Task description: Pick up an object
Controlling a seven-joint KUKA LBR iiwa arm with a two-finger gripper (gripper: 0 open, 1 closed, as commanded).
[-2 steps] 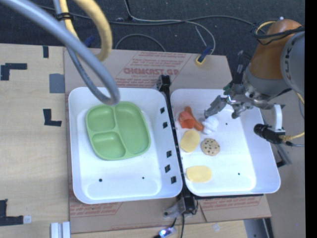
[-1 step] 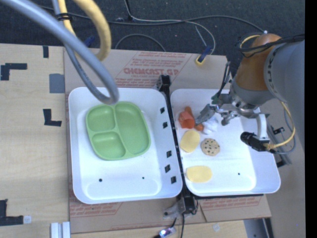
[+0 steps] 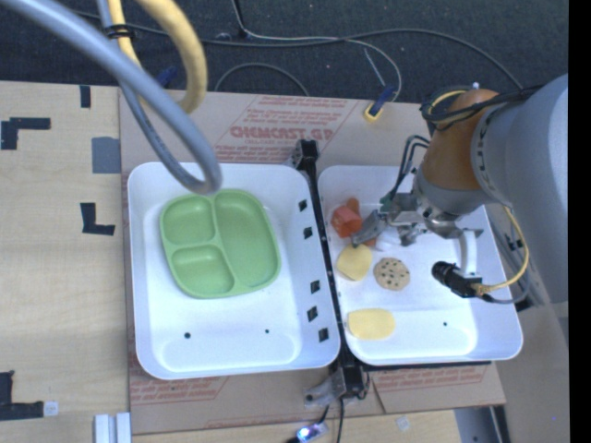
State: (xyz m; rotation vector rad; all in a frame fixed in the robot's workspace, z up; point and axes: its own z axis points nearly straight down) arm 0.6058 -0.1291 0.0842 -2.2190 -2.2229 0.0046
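The right bin [image 3: 494,338] holds several small food-like pieces. A red-orange piece [image 3: 346,217] lies near its left wall. Just below that is a pale yellow round piece [image 3: 354,264], with a brown cookie [image 3: 392,273] to its right. A yellow oval piece [image 3: 370,322] rests near the front. My gripper [image 3: 388,235] hangs low over the bin, just right of the red-orange piece and above the cookie. Its fingers are spread open, and the left fingertip [image 3: 367,235] is close to the red-orange piece. Nothing sits between them.
The left bin [image 3: 148,340] carries a green divided plate [image 3: 220,244]. A grey hose [image 3: 138,77] and a yellow hose [image 3: 180,30] sweep in from the upper left, ending over the plate's top edge. Black clips line the wall [image 3: 319,247] between the bins.
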